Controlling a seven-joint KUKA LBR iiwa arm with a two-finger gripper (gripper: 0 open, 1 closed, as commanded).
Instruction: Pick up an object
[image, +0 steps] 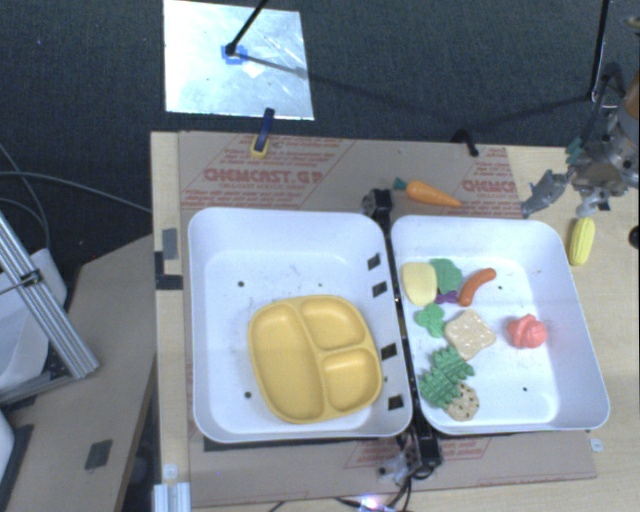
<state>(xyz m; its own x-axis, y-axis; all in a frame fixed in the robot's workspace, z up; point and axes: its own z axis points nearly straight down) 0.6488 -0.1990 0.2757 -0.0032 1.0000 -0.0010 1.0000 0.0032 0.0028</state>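
The right bin (570, 300) holds several toy foods: a yellow piece (420, 283), a green leafy piece (447, 272), a red sausage (477, 283), a small broccoli (431, 319), a tan toast square (469, 333), a red strawberry (527, 331), a green frond (446, 375) and a speckled cookie (462, 403). My gripper (565, 205) hangs above the bench just beyond the bin's far right corner. Its fingers (545, 190) are spread apart with nothing between them. A yellow corn cob (581, 241) lies on the bench just below the gripper, outside the bin.
The left bin (230, 260) holds a yellow divided plate (315, 357). An orange carrot (432, 193) lies on the cardboard behind the bins. A blue and yellow clip (263, 133) sits at the back left. A foil sheet (238, 58) lies on the dark floor.
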